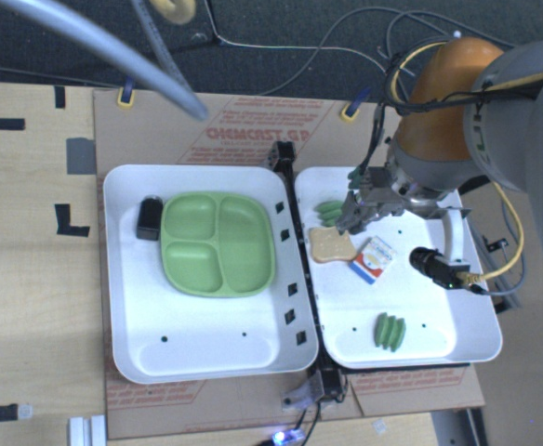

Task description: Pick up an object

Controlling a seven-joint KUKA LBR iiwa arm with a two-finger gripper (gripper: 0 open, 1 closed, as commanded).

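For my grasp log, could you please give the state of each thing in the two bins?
Green divided plate: upright, nothing on it, left bin.
Black block: beside plate.
Tan toast piece: flat, right bin, under gripper.
Small card packet: lying tilted.
Green pods: lying loose.

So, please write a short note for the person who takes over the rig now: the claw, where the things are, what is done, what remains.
Claw: low in the right bin, at its upper left, just above the tan toast-shaped piece. Whether it grips anything cannot be told.
Right bin: green pods beside the claw, a small red, white and blue packet near the middle, a second green pod piece near the front.
Left bin: a green divided plate, a small black block to its left.
Done: nothing lifted yet.
Left: grasp one object and raise it.
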